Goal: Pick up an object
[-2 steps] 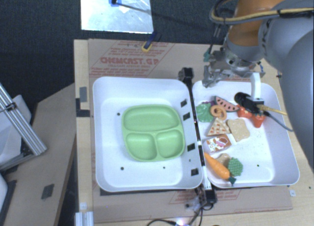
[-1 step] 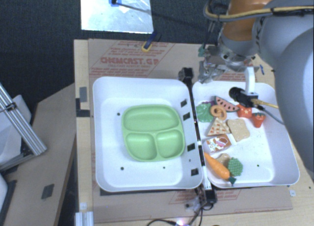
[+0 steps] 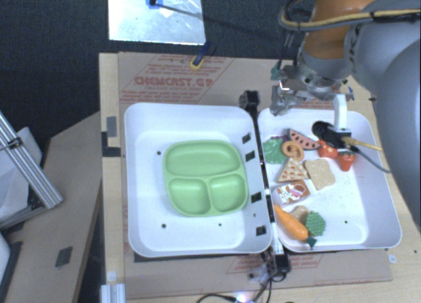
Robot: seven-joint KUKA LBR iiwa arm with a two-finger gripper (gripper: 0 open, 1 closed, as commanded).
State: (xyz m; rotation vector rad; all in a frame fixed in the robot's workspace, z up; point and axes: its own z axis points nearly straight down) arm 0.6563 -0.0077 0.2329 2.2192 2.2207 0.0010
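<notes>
My gripper (image 3: 283, 104) hangs over the far left corner of the right bin (image 3: 378, 219), with the grey arm and its orange band above it. Toy food lies in that bin. Closest to the gripper are a watermelon slice (image 3: 303, 140), a small ring-shaped pastry (image 3: 292, 150) and a green leaf (image 3: 272, 150). Further forward are a pizza slice (image 3: 291, 171), a toast slice (image 3: 320, 173), a red piece (image 3: 343, 158), a small printed packet (image 3: 292, 192), a carrot (image 3: 290, 222) and a broccoli floret (image 3: 315, 221). Nothing shows in the gripper.
The left bin (image 3: 145, 163) holds a green divided plate (image 3: 202, 177). A black-clipped divider (image 3: 258, 163) runs between the two bins. Bare white floor shows at the right bin's near right part. Cardboard lies under both bins.
</notes>
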